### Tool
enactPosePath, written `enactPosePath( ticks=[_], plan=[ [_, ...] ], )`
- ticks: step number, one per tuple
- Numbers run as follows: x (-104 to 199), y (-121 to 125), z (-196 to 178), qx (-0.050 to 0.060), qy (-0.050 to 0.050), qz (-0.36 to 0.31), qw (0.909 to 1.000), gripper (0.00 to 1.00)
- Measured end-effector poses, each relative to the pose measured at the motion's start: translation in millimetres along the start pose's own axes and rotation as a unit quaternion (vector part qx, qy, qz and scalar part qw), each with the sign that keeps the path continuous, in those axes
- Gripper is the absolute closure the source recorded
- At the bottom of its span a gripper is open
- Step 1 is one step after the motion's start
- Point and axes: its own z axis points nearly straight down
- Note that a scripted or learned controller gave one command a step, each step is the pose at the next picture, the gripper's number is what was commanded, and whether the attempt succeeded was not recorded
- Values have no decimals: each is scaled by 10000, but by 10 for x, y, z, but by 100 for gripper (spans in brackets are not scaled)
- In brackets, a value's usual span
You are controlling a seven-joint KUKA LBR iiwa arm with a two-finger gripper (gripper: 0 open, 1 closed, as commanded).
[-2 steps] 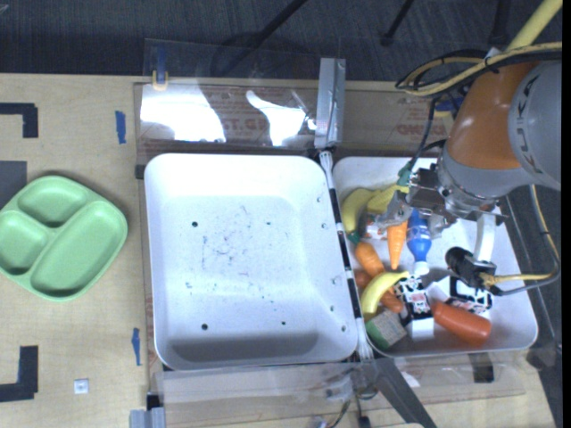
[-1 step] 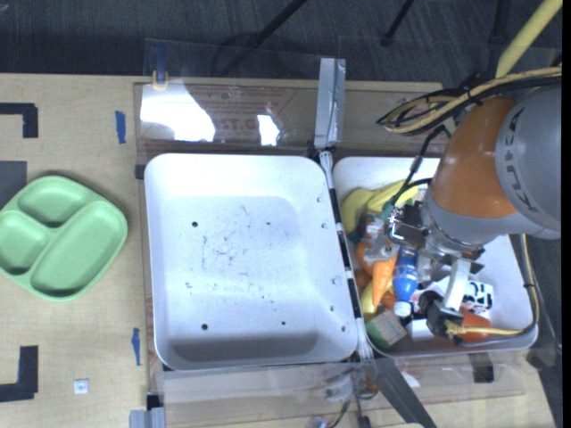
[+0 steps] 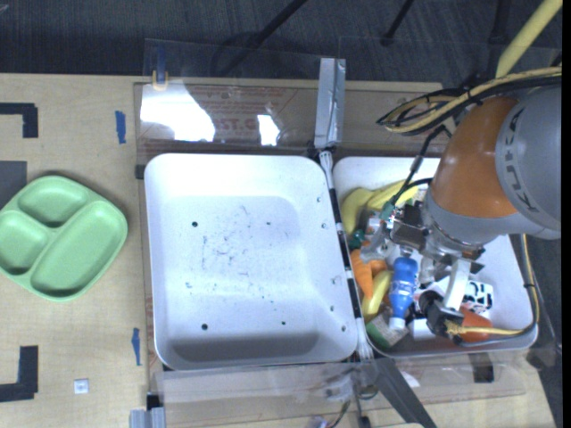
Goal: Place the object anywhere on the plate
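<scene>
The claw (image 3: pixel 437 279), its grip state impossible to tell, hangs low in the right bin (image 3: pixel 510 341) over the blue bottle (image 3: pixel 403 283), whose long axis runs upright in view, far right of the green plate (image 3: pixel 59 236) beyond the left bin (image 3: pixel 241 257).

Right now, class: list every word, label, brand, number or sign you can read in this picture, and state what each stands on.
"KUKA": partly cut off at the picture's edge, on the grey arm.
Faint reddish print on the clear panel behind the left bin: too blurred to read.
Label on the blue bottle: too small to read.
</scene>
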Motion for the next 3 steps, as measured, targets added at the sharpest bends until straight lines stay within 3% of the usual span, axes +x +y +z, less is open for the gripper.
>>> enactPosePath(
  ticks=[1, 2, 3],
  plan=[
    [5, 3, -91, 4, 1, 0, 10000, 100],
    [-93, 818, -9, -15, -4, 1939, 9810, 100],
    [-205, 1243, 188, -9, -2, 3504, 9366, 100]
  ],
)
